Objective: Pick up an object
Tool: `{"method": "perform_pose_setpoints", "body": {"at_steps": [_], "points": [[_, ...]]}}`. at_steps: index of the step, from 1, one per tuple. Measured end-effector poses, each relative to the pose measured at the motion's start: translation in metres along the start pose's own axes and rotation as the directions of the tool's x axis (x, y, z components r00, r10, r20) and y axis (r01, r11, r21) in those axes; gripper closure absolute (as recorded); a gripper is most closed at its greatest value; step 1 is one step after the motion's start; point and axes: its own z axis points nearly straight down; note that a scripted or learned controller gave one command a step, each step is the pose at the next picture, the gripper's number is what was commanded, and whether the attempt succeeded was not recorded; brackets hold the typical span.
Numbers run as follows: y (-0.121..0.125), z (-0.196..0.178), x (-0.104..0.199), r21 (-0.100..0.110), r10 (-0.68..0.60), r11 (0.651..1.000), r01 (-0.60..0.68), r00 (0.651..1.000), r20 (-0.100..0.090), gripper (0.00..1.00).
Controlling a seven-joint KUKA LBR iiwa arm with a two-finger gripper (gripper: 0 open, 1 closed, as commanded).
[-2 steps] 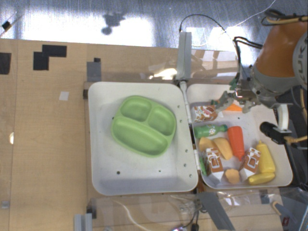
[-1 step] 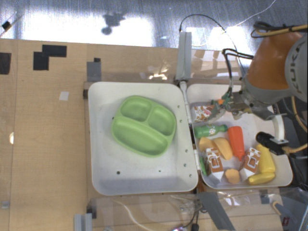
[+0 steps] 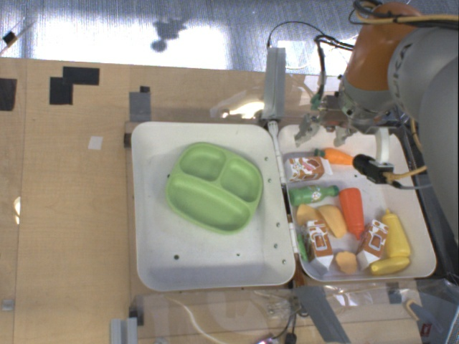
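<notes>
My gripper (image 3: 325, 130) hangs over the far edge of the right bin (image 3: 423, 264), open, with nothing between its fingers. Just in front of it lies a small orange carrot (image 3: 337, 156) with a green top. Beside that is a red-and-white snack packet (image 3: 307, 168), and below it a green bottle (image 3: 313, 192) on its side. A large red-orange carrot (image 3: 351, 212), yellow wedges (image 3: 324, 217), two small cartons (image 3: 318, 237) (image 3: 374, 239), a yellow bottle (image 3: 396, 235), a banana (image 3: 389, 265) and an orange chunk (image 3: 346, 261) crowd the bin's near half.
The left bin (image 3: 158, 256) holds a green divided plate (image 3: 215, 186). A grey post (image 3: 274, 84) stands at the far end of the wall between the bins. The arm's body and cables (image 3: 401, 63) fill the upper right, with a black connector (image 3: 369, 167) over the right bin.
</notes>
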Motion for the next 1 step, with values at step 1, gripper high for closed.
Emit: {"method": "perform_pose_setpoints", "body": {"at_steps": [1], "points": [[-0.0579, 0.0714, -0.0778, -0.025, 0.202, 0.979, -0.202, 0.979, -0.004, 0.00]]}}
